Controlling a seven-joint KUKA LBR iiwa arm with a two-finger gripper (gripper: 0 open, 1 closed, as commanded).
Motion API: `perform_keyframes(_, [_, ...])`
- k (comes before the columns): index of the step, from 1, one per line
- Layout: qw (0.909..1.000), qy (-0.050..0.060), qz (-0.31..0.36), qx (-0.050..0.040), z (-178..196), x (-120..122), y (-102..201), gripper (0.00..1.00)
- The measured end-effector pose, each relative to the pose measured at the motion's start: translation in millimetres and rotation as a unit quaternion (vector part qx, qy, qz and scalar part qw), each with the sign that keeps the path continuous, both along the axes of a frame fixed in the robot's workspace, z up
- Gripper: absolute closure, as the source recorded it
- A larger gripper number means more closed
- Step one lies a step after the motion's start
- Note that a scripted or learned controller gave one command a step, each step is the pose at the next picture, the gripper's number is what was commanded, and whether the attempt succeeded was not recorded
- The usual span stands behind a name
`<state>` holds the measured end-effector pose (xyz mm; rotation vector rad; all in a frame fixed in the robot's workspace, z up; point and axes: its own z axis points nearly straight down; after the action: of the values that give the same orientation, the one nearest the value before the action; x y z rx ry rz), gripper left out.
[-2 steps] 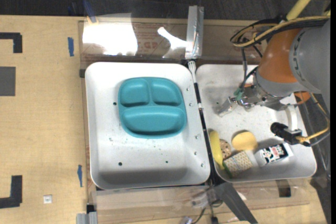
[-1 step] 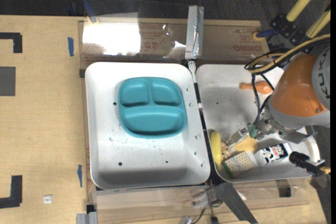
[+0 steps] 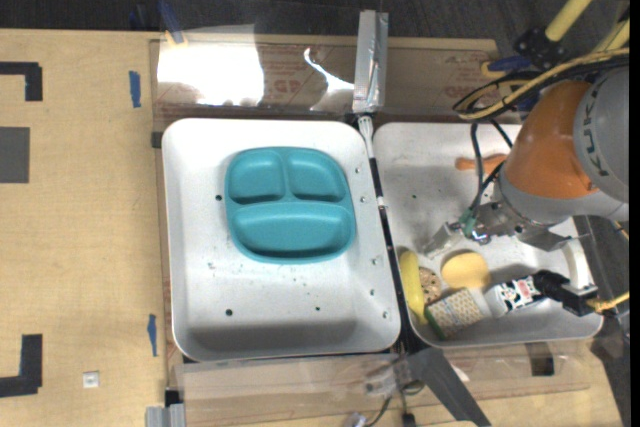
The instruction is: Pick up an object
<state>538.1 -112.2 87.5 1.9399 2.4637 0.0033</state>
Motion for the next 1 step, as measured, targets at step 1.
perform_keyframes(1, [1.0000,-0.003,0.001,-0.0003,10.8,1.9,0.7,1.00])
